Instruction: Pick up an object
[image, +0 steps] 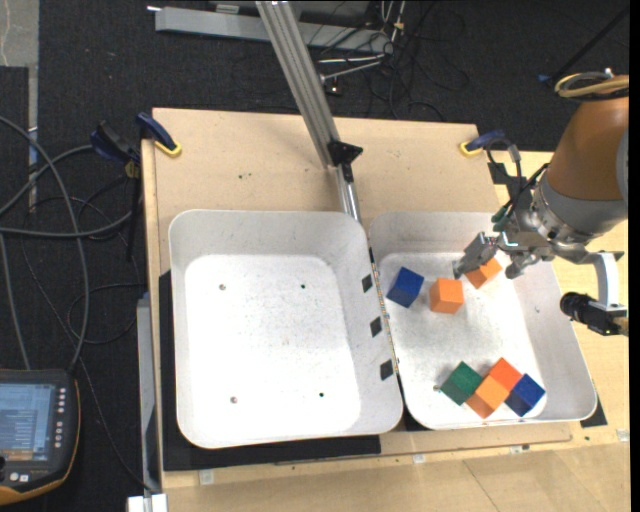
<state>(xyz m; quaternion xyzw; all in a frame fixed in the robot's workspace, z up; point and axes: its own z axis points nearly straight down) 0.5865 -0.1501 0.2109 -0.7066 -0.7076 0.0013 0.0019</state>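
My gripper (490, 264) hangs over the back part of the right bin (560, 330), shut on a small orange block (485, 272) that shows between its dark fingers. Just left of it, on the bin floor, lie a loose orange cube (446, 295) and a blue cube (405, 286). Near the bin's front edge sits a tight cluster: a green cube (462, 382), an orange cube (487, 396), a red-orange cube (505, 372) and a blue cube (525, 394).
The left bin (200, 320) stands beside the right one, sharing a middle rim with black clips (378, 325). A metal pole (310, 90) slants in from the back. Clamps hold the board's far corners; cables and a pendant lie to the left.
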